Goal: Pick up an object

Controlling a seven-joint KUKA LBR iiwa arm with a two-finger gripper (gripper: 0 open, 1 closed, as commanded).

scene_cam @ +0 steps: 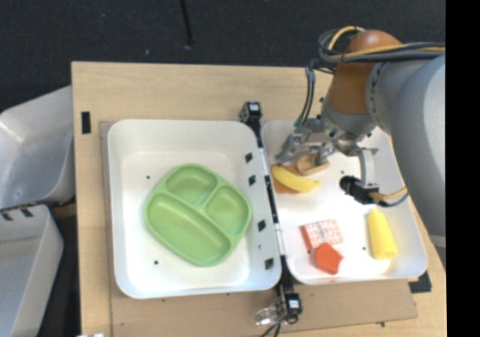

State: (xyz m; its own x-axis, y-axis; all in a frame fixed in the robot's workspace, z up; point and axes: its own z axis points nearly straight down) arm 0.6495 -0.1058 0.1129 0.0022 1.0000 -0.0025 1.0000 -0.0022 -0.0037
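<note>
My gripper [306, 154] is low in the right bin [405, 253], near its back left corner, and it is open. One metal finger [289, 151] is to the left and the other to the right. A small tan block [313, 166] lies just under and between the fingertips, not clamped. A yellow banana [295, 180] lies right in front of the gripper, touching the tan block. Further forward are a red-and-white patterned block [322, 233], an orange-red block [328, 258] and a yellow corn-like cylinder [381, 234].
The left bin [127, 268] holds a green divided plate [199, 213]. A ridge with black clips [264, 200] separates the two bins. The grey arm with its orange band [352, 80] and its cables [371, 191] hang over the right bin's back right.
</note>
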